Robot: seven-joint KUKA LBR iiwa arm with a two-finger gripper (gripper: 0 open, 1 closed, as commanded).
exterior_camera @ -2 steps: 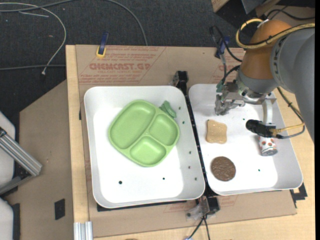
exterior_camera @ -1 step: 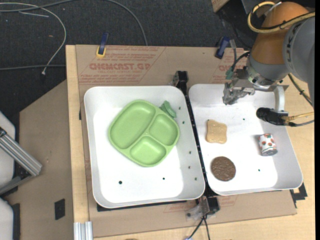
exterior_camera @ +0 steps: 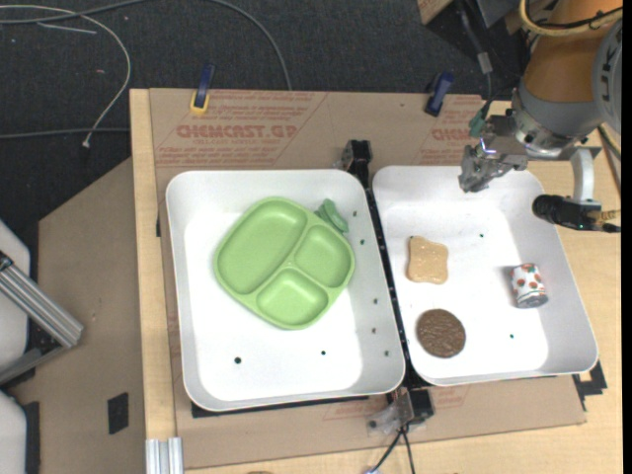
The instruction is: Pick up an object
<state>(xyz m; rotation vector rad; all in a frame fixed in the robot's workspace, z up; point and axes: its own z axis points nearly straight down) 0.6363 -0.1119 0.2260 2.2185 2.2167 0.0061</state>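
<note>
1. Claw [exterior_camera: 481, 174]: over far edge of right bin [exterior_camera: 568, 309]; nothing seen between it & the bin floor; open/shut state — cannot tell.
2. Tan biscuit [exterior_camera: 428, 261]: nearer cam. than claw, slightly left.
3. Brown round cookie [exterior_camera: 440, 333]: beyond biscuit, same dir.
4. Small can [exterior_camera: 529, 285]: nearer cam., right of claw.
5. Green divided plate [exterior_camera: 284, 262]: left bin [exterior_camera: 197, 294], well left of claw.

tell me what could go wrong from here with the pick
The tool hangs over the right bin's far rim, apart from every item, so a straight descent might hit the rim. The small can lies on its side and could roll away. The flat brown cookie offers little edge to grip.
</note>
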